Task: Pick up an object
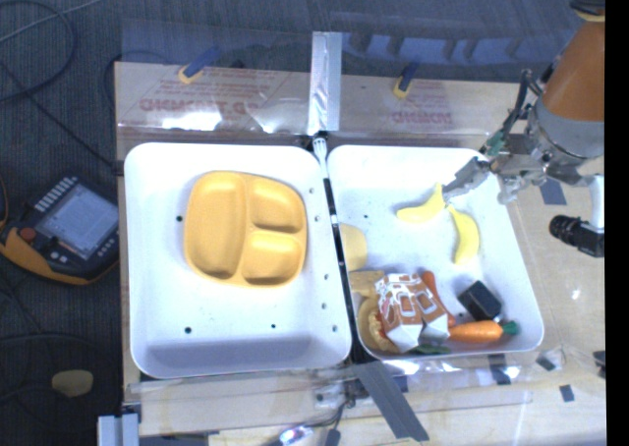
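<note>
Cardboard-topped bench (236,100) on dark carpet (59,267), two white bins (157,336); pincer (470,179) spread unreadable.

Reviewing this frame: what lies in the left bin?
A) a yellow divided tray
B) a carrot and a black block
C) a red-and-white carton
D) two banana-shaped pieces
A: the yellow divided tray sits alone in the left bin, while the carrot, black block, banana pieces and carton all lie in the right bin.
</note>
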{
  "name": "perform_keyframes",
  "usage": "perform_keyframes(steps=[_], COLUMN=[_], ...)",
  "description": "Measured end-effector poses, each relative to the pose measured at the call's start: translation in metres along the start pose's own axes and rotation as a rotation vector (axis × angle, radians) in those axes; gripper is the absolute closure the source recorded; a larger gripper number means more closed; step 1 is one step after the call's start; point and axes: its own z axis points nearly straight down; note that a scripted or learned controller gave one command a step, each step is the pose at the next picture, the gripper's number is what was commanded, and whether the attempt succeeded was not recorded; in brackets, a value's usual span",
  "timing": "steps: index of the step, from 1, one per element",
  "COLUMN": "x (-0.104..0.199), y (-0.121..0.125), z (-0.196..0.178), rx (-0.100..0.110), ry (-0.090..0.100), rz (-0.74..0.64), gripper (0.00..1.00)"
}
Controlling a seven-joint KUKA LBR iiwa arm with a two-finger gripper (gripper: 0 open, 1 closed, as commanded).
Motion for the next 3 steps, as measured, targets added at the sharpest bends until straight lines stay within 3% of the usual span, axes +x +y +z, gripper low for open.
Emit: perform_keyframes(steps=[1, 2, 3], x=[-0.026, -0.036, -0.035], y=[0.002, 0.027, 0.028], z=[0.109, 0.145, 0.137], rx=[0.001, -0.007, -0.007], ry=[-0.001, 0.004, 0.003], rz=[-0.084, -0.186, -0.187], gripper=[0.00, 0.00, 1.00])
